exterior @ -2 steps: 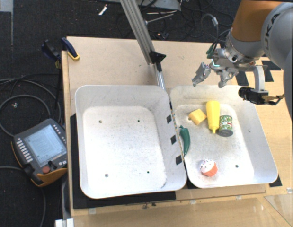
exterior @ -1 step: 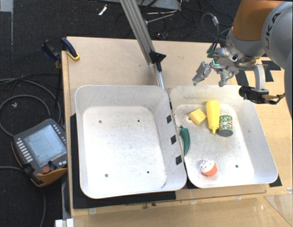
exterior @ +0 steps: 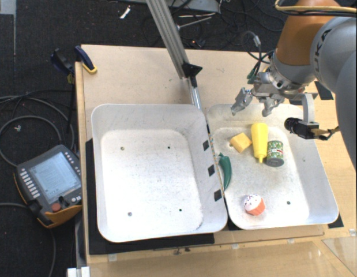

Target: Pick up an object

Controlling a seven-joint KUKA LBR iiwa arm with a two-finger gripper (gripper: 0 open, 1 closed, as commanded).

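My gripper (exterior: 254, 104) hangs open over the far edge of the right bin (exterior: 316, 183), fingers spread with nothing between them. Just below it lies a yellow bottle (exterior: 259, 139) on its side. A yellow block (exterior: 240, 142) sits to the bottle's left, and a small green-labelled can (exterior: 275, 153) touches its right side. A green pepper-like object (exterior: 225, 168) lies along the bin's left wall. Near the front of the bin rests a small red and white object (exterior: 254, 205).
The left bin (exterior: 109, 120) sits beside the right one, their walls meeting in the middle. A slanted metal pole (exterior: 172, 36) rises from behind the bins. A teach pendant (exterior: 48, 180) lies on the floor at left.
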